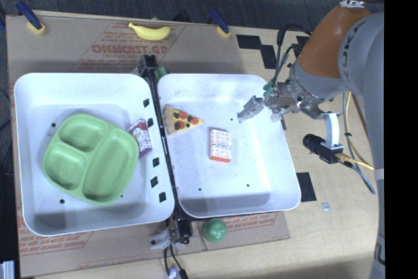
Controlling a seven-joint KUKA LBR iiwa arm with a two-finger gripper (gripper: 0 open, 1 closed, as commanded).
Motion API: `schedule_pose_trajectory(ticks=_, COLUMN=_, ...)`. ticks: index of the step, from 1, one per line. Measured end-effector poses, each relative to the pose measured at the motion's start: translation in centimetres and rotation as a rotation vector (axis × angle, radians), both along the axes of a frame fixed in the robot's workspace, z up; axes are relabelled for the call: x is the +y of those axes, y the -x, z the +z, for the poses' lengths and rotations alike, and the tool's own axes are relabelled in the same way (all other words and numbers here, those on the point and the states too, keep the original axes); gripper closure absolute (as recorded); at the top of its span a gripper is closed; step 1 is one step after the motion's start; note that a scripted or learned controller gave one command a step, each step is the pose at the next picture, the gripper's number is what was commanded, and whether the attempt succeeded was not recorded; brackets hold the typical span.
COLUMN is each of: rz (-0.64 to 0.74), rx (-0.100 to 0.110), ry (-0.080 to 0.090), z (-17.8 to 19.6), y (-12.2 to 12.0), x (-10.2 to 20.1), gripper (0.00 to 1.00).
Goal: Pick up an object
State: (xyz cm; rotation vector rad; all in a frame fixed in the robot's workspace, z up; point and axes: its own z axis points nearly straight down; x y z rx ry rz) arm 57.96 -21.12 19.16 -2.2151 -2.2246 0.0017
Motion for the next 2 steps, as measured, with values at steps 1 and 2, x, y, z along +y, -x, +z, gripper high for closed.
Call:
schedule_pose_trajectory(ticks=1, rz=0.002, rx=0.002, ry=0.000, z=-5.4, y=8.2, x=0.0, gripper=0.00)
schedule_pose_trajectory(ticks=2, rz=0.003, rx=0.002, ry=0.000, z=-9.7, y=7.7, x=0.1, gripper=0.00)
